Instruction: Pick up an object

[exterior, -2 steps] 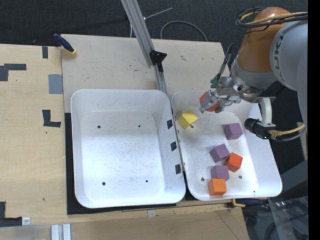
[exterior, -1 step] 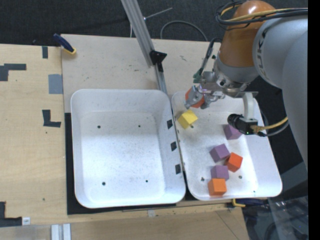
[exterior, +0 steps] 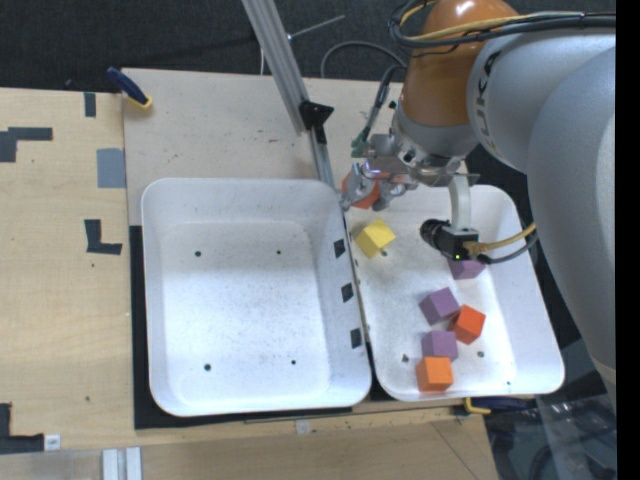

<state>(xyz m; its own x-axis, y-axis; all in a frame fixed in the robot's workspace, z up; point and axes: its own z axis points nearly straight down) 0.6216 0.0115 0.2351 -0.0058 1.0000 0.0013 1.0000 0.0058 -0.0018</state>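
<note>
The jaws (exterior: 362, 190) seem to pinch an orange block (exterior: 366, 197); lift straight, clearing the yellow block (exterior: 376, 238)

- Arm (exterior: 560, 98): broad, smooth, rounded casing in light grey, matt finish.
- Orange band (exterior: 450, 53): glossy domed section above the wrist, copper-orange, with a bright highlight on top.
- Cables (exterior: 430, 18): thin black leads looping over the orange dome; a further yellow-and-black lead runs beside a small black unit lower down.
- Gripper (exterior: 372, 180): compact metal-grey assembly with small fittings and wiring; fine detail too blurred to list.
</note>
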